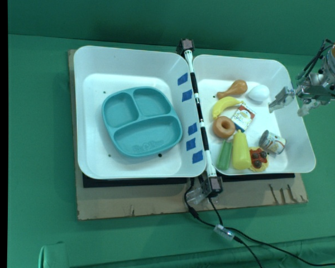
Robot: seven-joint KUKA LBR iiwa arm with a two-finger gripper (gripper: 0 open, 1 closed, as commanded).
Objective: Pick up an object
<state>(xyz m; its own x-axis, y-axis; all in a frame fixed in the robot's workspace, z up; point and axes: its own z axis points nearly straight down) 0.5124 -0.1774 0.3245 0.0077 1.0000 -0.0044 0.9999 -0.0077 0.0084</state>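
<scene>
The right bin [293, 135] holds several toy foods: a chicken drumstick [233, 88], a white egg-like piece [258, 93], a banana [224, 105], a donut [224, 127], a small printed carton [242, 117], a green bottle [225, 154], a yellow bottle [240, 150], a tin can [272, 142] on its side and a pizza slice [258, 159]. My gripper [293, 100] hangs above the bin's right rim, open, with nothing between its fingers. It is to the right of the white piece and above the can.
The left bin [89, 66] holds a teal divided plate [142, 120]. A rod with blue tape marks [196, 116] runs between the bins. Cables [229, 236] trail from its front end across the green cloth. Brown cardboard [156, 208] lies under both bins.
</scene>
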